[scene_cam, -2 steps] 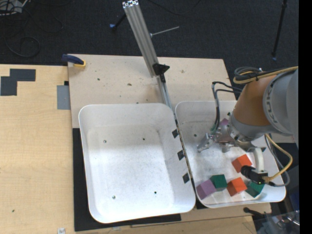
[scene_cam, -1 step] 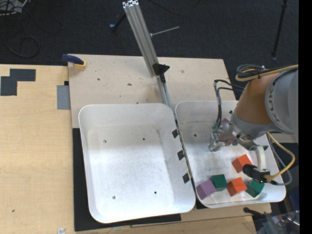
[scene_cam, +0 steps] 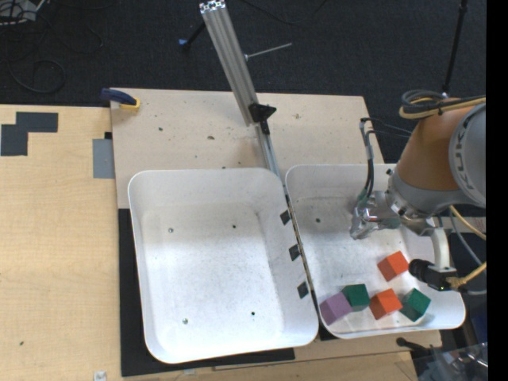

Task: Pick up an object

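Two white bins sit side by side on the table (scene_cam: 238, 129). The right bin (scene_cam: 333, 189) holds five small blocks gathered at its near edge: a purple block (scene_cam: 335, 306) at the near left corner, a dark green block (scene_cam: 356, 295) just beside it, an orange block (scene_cam: 386, 302), a second green block (scene_cam: 414, 304) toward the near right corner, and a second orange block (scene_cam: 392, 265) slightly farther in. The left bin (scene_cam: 214, 260) bears only dark specks. The tool (scene_cam: 367, 222) hangs over the right bin's middle, apart from the blocks; nothing shows between its fingers, and its opening cannot be told.
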